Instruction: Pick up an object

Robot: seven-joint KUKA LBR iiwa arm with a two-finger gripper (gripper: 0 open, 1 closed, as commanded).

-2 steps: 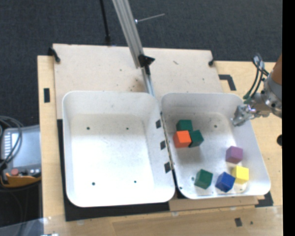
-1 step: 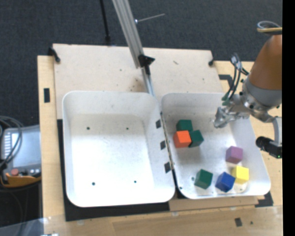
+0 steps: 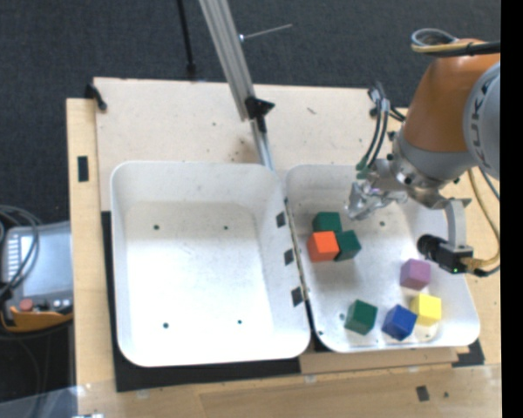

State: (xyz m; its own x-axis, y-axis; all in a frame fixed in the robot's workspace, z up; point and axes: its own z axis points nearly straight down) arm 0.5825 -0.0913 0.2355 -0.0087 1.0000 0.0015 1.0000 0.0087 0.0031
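The claw (image 3: 363, 200) hangs over the far part of the right bin (image 3: 458, 342), just beyond a tight cluster of three blocks; whether it is spread or pressed together I cannot tell, since its tips blur into the pale bin floor and the wrist above covers much of it. Nothing can be seen pinched in it. The likeliest thing to lift is in that cluster: an orange block (image 3: 324, 246) touching a dark green block (image 3: 347, 245) on its right, with another green block (image 3: 327, 223) just behind. They look like small, stiff, light cubes with flat faces, probably a little slick, so a squeeze across two opposite flat sides should hold well. The trouble is that the crowded faces leave little room for the claw to slip between neighbours. The loose blocks nearer the camera seem easier: a purple block (image 3: 415, 273), a yellow block (image 3: 428, 307) touching a blue block (image 3: 400, 321), and a green cube (image 3: 361, 317) standing apart. The left bin (image 3: 122, 181) sits beside on the surface (image 3: 174, 111). The arm's upper part is cut off at the right.
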